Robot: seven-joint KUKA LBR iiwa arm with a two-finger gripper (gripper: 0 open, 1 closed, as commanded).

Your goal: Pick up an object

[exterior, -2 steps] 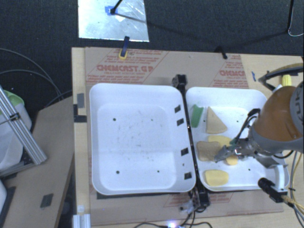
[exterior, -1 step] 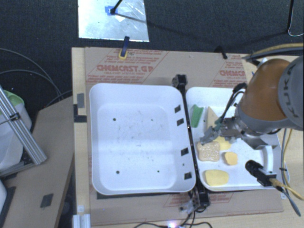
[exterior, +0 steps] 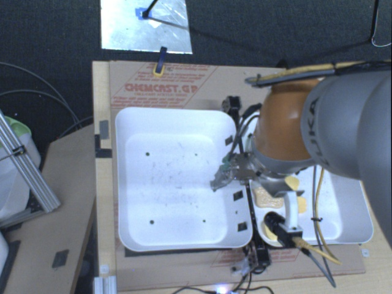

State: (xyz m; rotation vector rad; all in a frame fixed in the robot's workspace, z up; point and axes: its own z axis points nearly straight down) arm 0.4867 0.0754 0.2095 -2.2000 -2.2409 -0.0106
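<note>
Cardboard sheet (exterior: 162,84) lies under the left bin (exterior: 171,182). Arm (exterior: 318,124) covers much of the right bin (exterior: 352,222). Yellow objects (exterior: 269,196) lie just right of the tool (exterior: 222,177); its state cannot be told.

1. the arm (exterior: 318,124) covers most of the right bin (exterior: 361,225).
2. the objects (exterior: 278,210) under the wrist are partly hidden, too small to identify.
3. the arm runs off the right edge.
</note>
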